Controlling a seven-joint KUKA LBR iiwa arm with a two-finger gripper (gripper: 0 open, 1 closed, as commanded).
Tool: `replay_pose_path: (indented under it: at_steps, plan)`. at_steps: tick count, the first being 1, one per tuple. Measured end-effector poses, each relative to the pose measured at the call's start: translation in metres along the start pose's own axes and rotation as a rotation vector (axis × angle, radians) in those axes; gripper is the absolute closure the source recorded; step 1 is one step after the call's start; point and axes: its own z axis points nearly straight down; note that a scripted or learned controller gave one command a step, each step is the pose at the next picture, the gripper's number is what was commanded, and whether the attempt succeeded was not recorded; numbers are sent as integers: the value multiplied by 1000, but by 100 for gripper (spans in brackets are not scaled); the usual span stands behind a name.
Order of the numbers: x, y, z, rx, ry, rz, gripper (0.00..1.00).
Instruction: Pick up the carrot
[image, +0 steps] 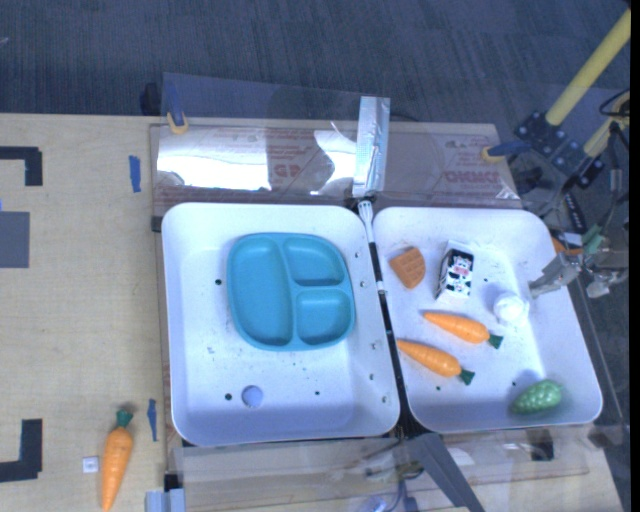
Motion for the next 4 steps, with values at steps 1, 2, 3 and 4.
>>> replay_pose_path:
  at_steps: [1, 2, 3, 4]
  plan:
    - [48, 15, 98, 8, 3, 149, 0]
    - [67, 11, 181, -5, 0, 108, 0]
    - [67, 13, 170, -11, -1, 109, 100]
    - [84, 1, 53, -6, 0, 41, 100]
